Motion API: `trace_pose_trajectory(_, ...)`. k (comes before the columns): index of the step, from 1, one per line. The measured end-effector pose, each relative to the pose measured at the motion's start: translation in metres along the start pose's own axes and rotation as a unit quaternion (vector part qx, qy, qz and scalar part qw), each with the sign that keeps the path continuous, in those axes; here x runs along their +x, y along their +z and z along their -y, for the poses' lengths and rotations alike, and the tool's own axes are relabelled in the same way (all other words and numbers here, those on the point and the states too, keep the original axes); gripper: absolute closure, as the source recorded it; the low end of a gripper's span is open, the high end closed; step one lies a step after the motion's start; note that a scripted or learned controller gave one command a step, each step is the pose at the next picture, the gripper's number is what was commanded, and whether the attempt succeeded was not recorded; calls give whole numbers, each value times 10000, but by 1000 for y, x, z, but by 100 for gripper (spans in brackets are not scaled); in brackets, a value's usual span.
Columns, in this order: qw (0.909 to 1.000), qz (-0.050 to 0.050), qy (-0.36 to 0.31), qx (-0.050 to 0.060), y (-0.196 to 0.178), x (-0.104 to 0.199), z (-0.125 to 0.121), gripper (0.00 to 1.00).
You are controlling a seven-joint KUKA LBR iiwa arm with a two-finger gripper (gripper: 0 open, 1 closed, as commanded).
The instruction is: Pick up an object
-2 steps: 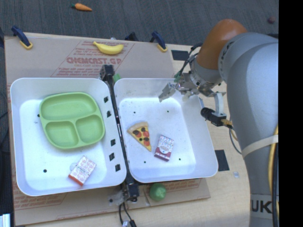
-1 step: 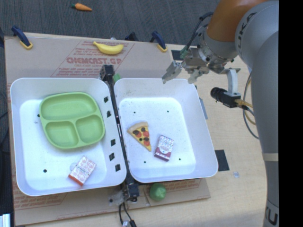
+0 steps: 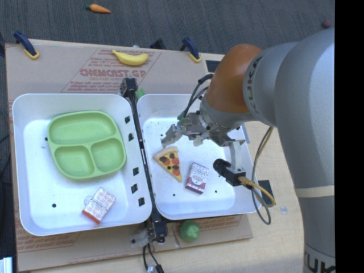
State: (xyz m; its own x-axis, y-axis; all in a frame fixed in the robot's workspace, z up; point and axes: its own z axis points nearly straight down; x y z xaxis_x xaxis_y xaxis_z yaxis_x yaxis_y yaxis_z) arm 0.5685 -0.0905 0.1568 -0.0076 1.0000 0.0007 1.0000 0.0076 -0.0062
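Gripper [image 3: 183,131] fingertips blurred against the right bin [image 3: 149,169], their spread unreadable, arm [image 3: 284,90] covering that bin's far right corner and right rim, arm cut off at the lower edge, print on the carton [image 3: 197,178] too small to read

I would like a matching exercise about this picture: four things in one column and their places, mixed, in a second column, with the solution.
Things:
1. green divided plate
2. pizza slice
3. banana
4. carrot

Places:
A. on the dark floor beyond the bench
B. in the left bin
C. on the cardboard behind the bins
D. in the right bin, below the gripper

Pairs: 1-B, 2-D, 3-C, 4-A
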Motion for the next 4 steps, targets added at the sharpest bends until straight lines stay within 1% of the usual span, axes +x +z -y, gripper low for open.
trace_pose_trajectory(1, 10000, 4, 23, -23, 4, -60, -50, 0)
trace_pose_trajectory(2, 10000, -2, 23, -19, 65, -121, -75, 0)
trace_pose_trajectory(3, 10000, -4, 26, -24, 27, -121, -58, 0)
trace_pose_trajectory(4, 10000, -5, 16, -26, 43, -121, -88, 0)
